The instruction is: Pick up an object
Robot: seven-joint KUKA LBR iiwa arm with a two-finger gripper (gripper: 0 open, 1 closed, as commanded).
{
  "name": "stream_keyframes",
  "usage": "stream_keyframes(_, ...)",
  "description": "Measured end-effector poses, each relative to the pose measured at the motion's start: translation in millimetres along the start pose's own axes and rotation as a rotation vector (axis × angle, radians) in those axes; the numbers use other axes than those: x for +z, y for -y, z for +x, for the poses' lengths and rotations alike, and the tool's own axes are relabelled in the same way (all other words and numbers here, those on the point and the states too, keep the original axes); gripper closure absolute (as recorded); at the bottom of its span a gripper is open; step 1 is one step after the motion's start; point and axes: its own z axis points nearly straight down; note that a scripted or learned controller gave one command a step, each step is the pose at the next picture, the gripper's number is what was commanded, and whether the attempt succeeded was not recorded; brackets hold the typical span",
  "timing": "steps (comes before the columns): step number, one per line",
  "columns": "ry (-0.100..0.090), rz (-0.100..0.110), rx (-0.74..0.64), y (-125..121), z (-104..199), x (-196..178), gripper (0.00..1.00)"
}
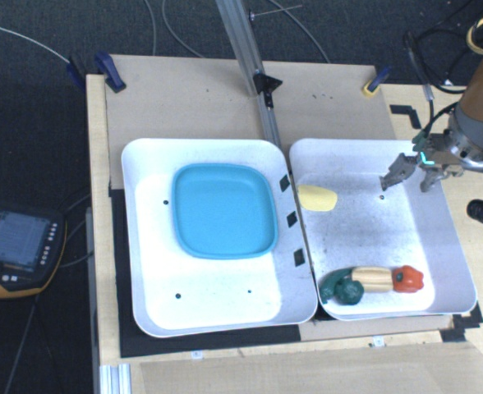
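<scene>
While gripper point(412, 173) hangs over right bin's point(365, 245) upper right part, fingers spread apart, grasping nothing. Yellow piece point(317, 198) near bin's left wall; green item point(342, 289), tan block point(372, 279), red item point(407, 279) in row along front edge — well apart from gripper. Blue plate point(225, 210) in left bin point(147, 253).

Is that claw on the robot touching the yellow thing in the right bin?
Apart. The camera view shows bare white bin floor between the gripper and the yellow piece, which lies by the bin's left wall.
</scene>
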Motion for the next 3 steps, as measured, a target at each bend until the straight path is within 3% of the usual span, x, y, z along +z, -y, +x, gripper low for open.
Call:
stream_keyframes(1, 0.0, 0.0, 0.0, 0.0, 0.0, 0.1, 0.0)
stream_keyframes(3, -0.001, 0.004, 0.0, 2.8, 2.8, 84.4, 0.0)
